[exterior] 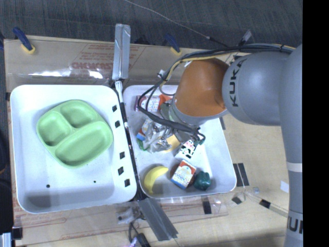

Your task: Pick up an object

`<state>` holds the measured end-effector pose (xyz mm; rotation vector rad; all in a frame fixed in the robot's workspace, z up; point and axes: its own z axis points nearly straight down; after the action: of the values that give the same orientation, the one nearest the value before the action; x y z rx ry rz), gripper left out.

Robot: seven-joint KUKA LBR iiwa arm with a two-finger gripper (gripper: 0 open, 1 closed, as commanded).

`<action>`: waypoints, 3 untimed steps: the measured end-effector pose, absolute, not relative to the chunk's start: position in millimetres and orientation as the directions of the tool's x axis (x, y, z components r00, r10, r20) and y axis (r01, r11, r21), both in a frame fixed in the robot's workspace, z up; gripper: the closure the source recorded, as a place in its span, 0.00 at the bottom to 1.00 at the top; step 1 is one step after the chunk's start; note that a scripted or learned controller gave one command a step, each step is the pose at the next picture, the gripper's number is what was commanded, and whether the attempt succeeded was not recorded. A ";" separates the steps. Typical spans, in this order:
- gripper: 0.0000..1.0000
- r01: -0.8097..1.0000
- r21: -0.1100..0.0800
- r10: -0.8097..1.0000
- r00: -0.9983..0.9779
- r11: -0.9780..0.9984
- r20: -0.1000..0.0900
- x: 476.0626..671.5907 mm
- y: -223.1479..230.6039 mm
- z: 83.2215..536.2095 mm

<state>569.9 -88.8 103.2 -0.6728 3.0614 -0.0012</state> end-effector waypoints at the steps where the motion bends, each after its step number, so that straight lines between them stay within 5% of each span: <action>1: 1.00 -0.285 -0.002 -0.285 -0.959 0.959 -0.008 574.0 -36.6 195.3; 2: 1.00 -0.539 0.000 -0.539 -0.842 0.842 0.002 541.0 -169.3 137.7; 3: 0.00 -0.543 0.000 -0.543 -0.840 0.840 0.000 542.4 -166.3 138.6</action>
<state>542.4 -166.3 138.6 -0.8896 3.0130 0.0002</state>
